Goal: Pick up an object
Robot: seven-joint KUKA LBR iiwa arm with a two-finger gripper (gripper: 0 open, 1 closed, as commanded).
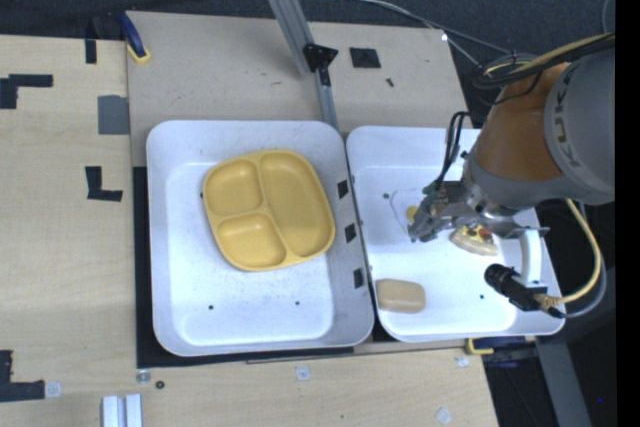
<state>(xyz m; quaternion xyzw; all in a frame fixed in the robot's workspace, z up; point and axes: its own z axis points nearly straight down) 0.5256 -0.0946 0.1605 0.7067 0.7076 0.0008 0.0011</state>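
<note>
My gripper (428, 220) hangs low over the middle of the right bin (400, 150), reaching in from the right. A small multicoloured object (473, 236) lies just right of the fingers, partly hidden by the wrist. Near the bin's front edge lies a tan, bar-shaped block (400, 295), well apart from the gripper. A small yellowish bit (441, 214) shows right by the fingertips; whether it sits between them is unclear.
The left bin (180, 315) holds a yellow divided plate (268, 209). A metal post (290, 5) slants down to the ridge between the bins. Cables loop along the arm at the right, by a black fitting (505, 282).
</note>
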